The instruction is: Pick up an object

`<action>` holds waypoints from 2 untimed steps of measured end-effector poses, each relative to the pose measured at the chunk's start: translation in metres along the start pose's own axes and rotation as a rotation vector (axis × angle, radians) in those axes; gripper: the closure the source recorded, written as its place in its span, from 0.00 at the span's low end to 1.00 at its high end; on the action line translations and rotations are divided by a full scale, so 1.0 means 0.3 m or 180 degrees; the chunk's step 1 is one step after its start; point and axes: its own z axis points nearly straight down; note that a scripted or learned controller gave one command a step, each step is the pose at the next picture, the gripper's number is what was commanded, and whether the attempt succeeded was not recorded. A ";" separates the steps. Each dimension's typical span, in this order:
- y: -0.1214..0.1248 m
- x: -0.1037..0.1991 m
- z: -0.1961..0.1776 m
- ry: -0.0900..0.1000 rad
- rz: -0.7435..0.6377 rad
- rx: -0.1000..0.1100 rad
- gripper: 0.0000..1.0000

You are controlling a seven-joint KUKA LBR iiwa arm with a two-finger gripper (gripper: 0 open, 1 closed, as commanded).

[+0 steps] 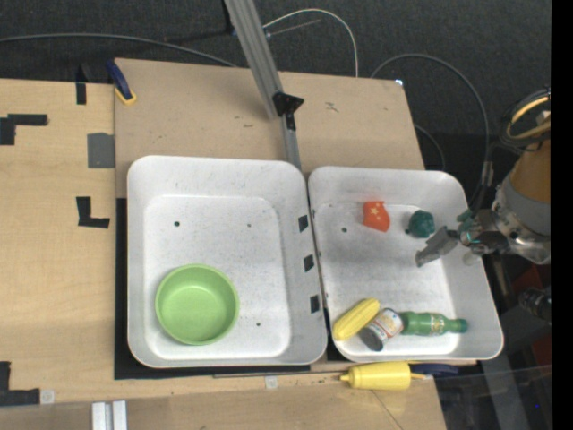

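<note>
Objects for picking all lie in the right bin [466,195], and none of them is in my grasp yet. Nearest to my gripper [436,247] is a small dark green piece [420,223], sitting near the bin's far right side, with a red-orange piece [376,215] just beside it to the left. At the near edge of the same bin, a yellow corn cob [355,318], a small tin can [386,327] and a green bottle [431,324] lie in a row, the cob touching the can and the can touching the bottle's end.

My gripper reaches in over the bin's right rim and hangs above bare floor, below and a little right of the dark green piece. Its fingers look spread apart, with nothing between them, though they are small and grey against the white and I would not swear to how wide they stand.

So I judge the task barely begun: I am in the bin and near a candidate, but the approach, the closing and the lift are all left to do.

Further out, a green bowl [197,305] sits in the left bin [143,186], and a yellow mustard bottle [380,376] lies on the counter [197,106] just outside the right bin's near rim.
</note>
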 end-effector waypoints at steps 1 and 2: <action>0.000 -0.001 0.000 -0.0001 0.0000 0.0000 0.00; 0.002 -0.022 0.154 -0.0001 0.0005 0.0013 0.00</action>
